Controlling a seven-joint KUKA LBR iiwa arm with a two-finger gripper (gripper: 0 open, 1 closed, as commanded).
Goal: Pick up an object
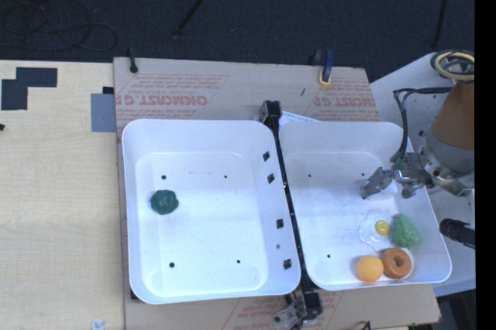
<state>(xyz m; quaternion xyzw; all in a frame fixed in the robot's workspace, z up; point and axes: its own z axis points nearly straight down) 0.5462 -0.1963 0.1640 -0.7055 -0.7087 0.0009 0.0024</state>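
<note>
While the arm (456, 136) is reaching in over the right bin (341, 142), gripper (378, 183) hanging, fingers splayed, gripping nothing, egg (377, 228), green lump (404, 231), orange (370, 268), donut (397, 262) lying below it, green ball (164, 201) sitting in the left bin (201, 133).

We are looking down on two white bins sitting side by side on the bench. In the left bin (139, 158) a dark green lump (163, 201) is lying alone. In the right bin (341, 142) the claw (377, 183) is hanging over the floor, nothing between its fingers. Near the front corner, a fried egg (377, 228), a green piece (404, 231), an orange ball (370, 268) and a doughnut (397, 263) are clustering together.
</note>
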